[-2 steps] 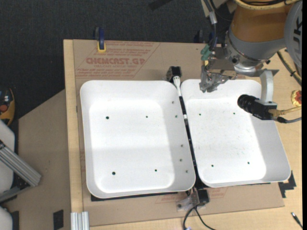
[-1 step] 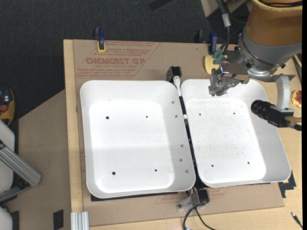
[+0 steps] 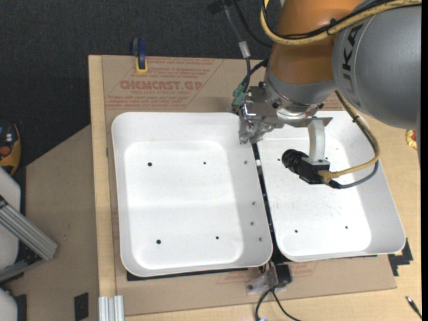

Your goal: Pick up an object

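At the near edge of the counter [image 3: 60,246], a small black clip [image 3: 277,274] with a cable trailing from it sits just below the seam where the two bins meet. The left bin [image 3: 180,199] and the right bin [image 3: 321,212] lie side by side, rims touching along that seam, and each white floor carries a few small dark dots [image 3: 158,241]. The grey arm [image 3: 394,52] comes in from the right over the right bin, with its orange band [image 3: 314,9] above the wrist. The jaws hang over the far end of the seam, at the far inner corner of the right bin and close to the left bin's rim. Whether they are spread, pressed together or pinching an object cannot be told from this angle, and where the object to be picked lies relative to them cannot be told either. Beyond the bins a brown sheet [image 3: 164,82] printed in red letters covers the counter, and a blue clamp [image 3: 139,47] grips its far edge toward the left.
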